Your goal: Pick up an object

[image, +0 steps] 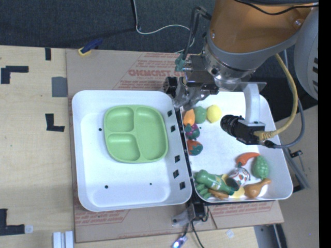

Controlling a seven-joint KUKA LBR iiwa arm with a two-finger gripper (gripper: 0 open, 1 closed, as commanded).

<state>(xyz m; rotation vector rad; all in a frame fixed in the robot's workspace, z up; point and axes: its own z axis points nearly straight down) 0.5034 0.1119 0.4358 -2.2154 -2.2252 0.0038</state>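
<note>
Your candidates lie in the right bin (276, 154): a yellow lemon-like toy (213, 113) and an orange piece (189, 117) near its far left corner, two small toys (193, 139) below them along the divider, and a heap of toy food (232, 180) along the near edge. The hand (185, 98) sits low over that far left corner, just beside the orange piece, and you cannot tell how it is set or whether it grips anything. In the left bin (88, 190) on the worktop (31, 159) rests a green divided plate (136, 133).
</note>
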